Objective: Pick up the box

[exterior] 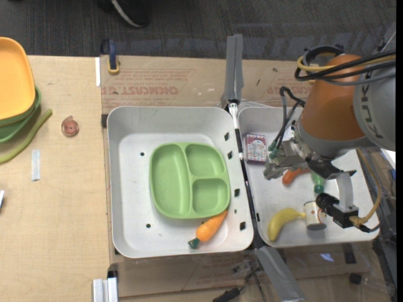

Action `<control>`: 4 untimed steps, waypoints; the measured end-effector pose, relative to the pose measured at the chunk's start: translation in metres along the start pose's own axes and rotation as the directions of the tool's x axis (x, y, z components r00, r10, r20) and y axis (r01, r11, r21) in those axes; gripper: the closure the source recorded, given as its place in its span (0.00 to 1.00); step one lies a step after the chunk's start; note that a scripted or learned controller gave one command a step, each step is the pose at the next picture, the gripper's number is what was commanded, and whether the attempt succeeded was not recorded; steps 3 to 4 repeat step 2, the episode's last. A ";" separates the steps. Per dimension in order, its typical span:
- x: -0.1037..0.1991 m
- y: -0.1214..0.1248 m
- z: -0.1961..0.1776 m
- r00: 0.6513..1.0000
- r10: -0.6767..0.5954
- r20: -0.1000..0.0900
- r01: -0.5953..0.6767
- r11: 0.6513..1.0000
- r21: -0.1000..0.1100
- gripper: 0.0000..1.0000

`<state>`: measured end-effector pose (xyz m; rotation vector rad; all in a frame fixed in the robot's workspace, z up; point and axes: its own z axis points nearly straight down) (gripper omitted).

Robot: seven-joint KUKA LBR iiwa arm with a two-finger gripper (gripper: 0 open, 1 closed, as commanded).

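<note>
The left white bin (119, 181) holds a green divided plastic plate (189, 180) and a toy carrot (210, 228). The right white bin (296, 239) holds a small pink-printed box (255, 148) near its far-left corner and a yellow banana (281, 222). The claw (280, 167) hangs beside the box; its spread I cannot tell.

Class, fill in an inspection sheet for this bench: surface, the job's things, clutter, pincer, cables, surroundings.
Surface: two white bins, left bin and right bin, on a wooden bench.
Job's things: small box at the right bin's upper left.
Clutter: green divided plate and toy carrot in left bin; banana in right bin.
Pincer: pincer right of the box; finger state unclear.
Cables: black and yellow cables over the arm.
Surroundings: stacked plates at far left.
</note>
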<state>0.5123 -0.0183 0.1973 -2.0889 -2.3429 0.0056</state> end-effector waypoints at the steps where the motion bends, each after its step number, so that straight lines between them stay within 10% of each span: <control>1: 0.016 0.037 -0.016 0.964 -0.266 0.002 0.266 0.964 -0.003 1.00; 4: 0.014 0.037 -0.024 0.965 -0.263 0.002 0.263 0.965 -0.002 1.00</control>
